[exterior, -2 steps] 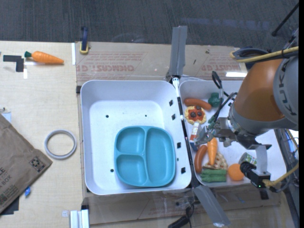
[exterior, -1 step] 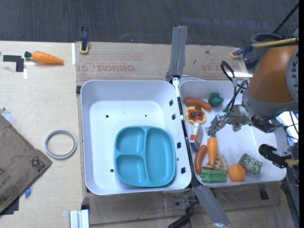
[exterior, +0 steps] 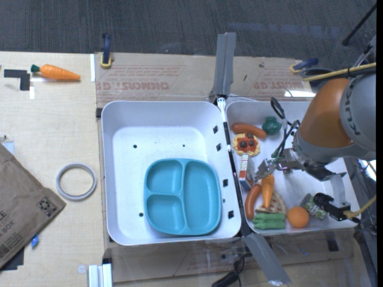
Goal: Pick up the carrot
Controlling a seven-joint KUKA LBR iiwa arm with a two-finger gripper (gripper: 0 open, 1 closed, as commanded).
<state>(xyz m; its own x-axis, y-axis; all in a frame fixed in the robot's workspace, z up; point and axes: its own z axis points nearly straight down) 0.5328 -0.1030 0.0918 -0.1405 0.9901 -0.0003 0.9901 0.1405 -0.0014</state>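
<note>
Gripper point(exterior: 265, 171) over right bin point(exterior: 353, 220), jaws pinching carrot point(exterior: 267, 188). Left bin point(exterior: 119, 160) holds blue tray point(exterior: 182, 197). Tape ring point(exterior: 76, 180) on wooden bench point(exterior: 48, 130); dark floor beyond.

Gripper point(exterior: 266, 167) over carrot point(exterior: 267, 189), right bin point(exterior: 353, 219).

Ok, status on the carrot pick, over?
Gripper down in right bin, over carrot's upper end; grip unconfirmed. Carrot lies beside red sausage. Crowded: green pods, orange fruit close by.
</note>
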